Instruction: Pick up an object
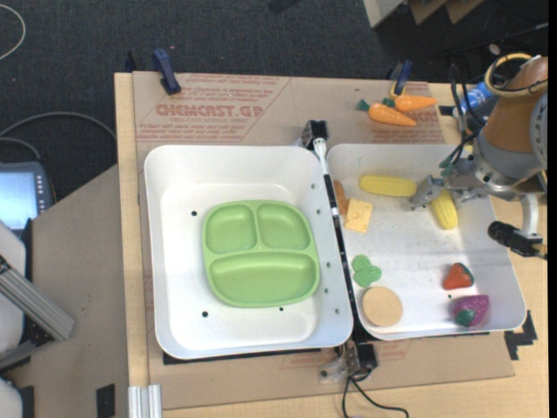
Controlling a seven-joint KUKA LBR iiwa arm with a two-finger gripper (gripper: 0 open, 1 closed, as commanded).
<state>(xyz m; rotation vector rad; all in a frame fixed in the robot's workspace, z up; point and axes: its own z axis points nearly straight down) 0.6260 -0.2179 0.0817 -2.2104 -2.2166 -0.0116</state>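
Closest to the camera, well in front of the claw (442,195), a round tan biscuit (381,306) lies in the right bin (409,152). A purple fruit toy (470,309) and a red strawberry (459,276) are also on the near side of the claw, more to the arm's side. The claw is low over this bin, and the small yellow corn cob (446,211) lies directly at it, perhaps touching. I cannot tell whether the claw is spread or pressed together. Just beside the claw, toward the left bin (165,233), lies a long yellow piece (387,185), then a cheese wedge (359,216). A green divided plate (259,252) lies in the left bin, well apart from the claw. Two carrots (396,111) lie on the bench beyond the claw.
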